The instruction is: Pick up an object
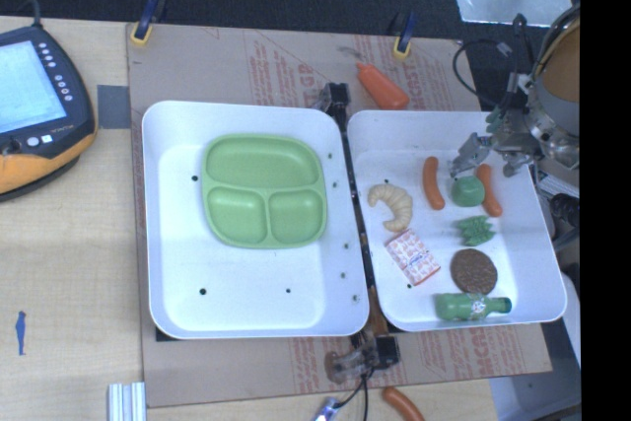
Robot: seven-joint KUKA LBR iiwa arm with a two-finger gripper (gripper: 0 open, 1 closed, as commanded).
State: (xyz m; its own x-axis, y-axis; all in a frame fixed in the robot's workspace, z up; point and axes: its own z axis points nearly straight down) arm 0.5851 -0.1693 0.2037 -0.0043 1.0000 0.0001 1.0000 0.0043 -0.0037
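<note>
From the camera above the bench, nothing had been lifted that I could see: every item lay on the floor of the right bin [552, 242], so the pick was left to do. The gripper [483, 156] hung over that bin's far right part, its fingers spread wide with nothing between them. A round green object [468, 191] sat just below the fingertips, the likeliest target by my guess, though I couldn't tell whether they touched it. An orange sausage [490, 191] lay just beside it, another sausage [432, 183] a little to the left. The croissant [392, 205], brown cookie [473, 270] and green bottle [471, 308] lay apart. The left bin [177, 242] held a green tray [264, 189].
</note>
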